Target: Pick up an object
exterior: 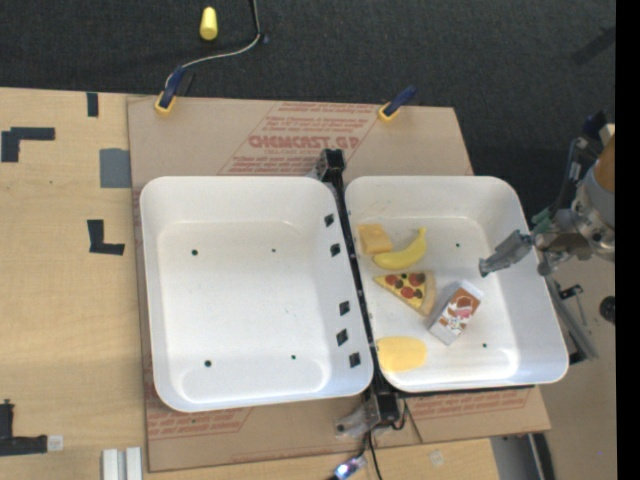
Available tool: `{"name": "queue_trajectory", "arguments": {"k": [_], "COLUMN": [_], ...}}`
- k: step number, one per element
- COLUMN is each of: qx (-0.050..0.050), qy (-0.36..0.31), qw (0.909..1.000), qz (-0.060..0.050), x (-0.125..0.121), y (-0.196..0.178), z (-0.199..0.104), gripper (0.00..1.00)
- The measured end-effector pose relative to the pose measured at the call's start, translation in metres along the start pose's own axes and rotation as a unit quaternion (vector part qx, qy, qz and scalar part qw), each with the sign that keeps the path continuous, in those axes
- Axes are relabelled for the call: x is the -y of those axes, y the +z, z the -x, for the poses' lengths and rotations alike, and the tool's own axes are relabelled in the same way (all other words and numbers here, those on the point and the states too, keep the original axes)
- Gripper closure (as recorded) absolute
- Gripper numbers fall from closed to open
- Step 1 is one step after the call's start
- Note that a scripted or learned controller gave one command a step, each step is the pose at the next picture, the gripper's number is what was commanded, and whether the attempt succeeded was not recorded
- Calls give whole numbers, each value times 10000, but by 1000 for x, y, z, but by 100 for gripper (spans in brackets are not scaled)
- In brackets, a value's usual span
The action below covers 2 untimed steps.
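Candidates for the pick all sit in the right bin [505, 200]: a toy banana [402, 254] touching a tan block, perhaps cheese or bread [372, 238], at its 10 o'clock; a pizza slice [407, 289] just below the banana at 6 o'clock; a small carton with a red label [455, 314] at 4 o'clock from the slice, lying tilted; a flat yellow oval piece [400, 352] near the bin's front edge, at 8 o'clock from the carton.

The gripper [497, 257] hangs over the bin's right side, at 1 o'clock from the carton and apart from every object. We read it as empty; whether it is wide or narrow we cannot tell.

We judge the carton the best target: nearest, boxy, standing clear of its neighbours. Advice: centre over it, align to its short side, descend fully before closing. Flat pieces look likely to slip.

The left bin [160, 200] lies at 9 o'clock.
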State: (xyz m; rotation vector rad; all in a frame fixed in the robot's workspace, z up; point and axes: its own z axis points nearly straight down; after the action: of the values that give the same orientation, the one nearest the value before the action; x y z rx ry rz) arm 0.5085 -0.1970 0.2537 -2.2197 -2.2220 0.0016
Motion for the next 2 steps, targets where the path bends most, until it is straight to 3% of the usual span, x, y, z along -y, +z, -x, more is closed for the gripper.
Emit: {"name": "queue_trajectory", "arguments": {"k": [1,2], "qx": [3,63], "qy": [-6,21], "qw": [10000,9998], "qz": [50,161], "x": [5,-22], "y": [137,151], "z": [-64,-88], "gripper": [0,0]}}
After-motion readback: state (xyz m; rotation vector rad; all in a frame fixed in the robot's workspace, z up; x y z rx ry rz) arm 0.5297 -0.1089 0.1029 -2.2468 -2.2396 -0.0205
